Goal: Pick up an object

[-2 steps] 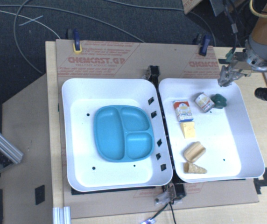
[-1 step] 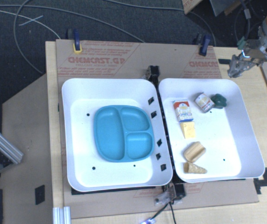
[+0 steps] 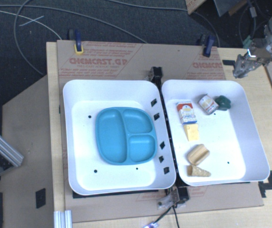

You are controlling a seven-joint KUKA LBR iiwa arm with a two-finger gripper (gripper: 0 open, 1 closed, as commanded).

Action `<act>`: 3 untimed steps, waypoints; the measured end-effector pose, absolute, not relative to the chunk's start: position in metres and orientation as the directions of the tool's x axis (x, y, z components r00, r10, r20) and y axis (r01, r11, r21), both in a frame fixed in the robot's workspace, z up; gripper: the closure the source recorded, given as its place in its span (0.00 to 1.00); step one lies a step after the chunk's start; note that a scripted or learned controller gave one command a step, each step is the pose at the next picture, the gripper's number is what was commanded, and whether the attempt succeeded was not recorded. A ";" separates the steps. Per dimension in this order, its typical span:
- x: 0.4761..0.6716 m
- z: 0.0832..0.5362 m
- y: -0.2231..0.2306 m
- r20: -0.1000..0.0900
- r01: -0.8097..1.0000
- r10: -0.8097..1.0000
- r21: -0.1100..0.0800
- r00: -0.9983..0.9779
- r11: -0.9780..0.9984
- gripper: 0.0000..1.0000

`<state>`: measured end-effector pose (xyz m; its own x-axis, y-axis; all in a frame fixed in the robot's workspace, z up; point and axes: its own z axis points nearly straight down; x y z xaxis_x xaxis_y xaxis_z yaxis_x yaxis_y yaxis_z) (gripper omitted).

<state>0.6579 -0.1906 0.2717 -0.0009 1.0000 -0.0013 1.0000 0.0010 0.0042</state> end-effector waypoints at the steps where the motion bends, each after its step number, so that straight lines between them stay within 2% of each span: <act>1: 0.652 0.271 -0.148 0.001 1.000 1.000 -0.002 -0.003 0.003 1.00; 2: 0.650 0.273 -0.093 0.002 1.000 1.000 -0.002 -0.005 0.005 1.00; 3: 0.635 0.259 -0.035 0.002 1.000 1.000 -0.004 -0.004 0.004 1.00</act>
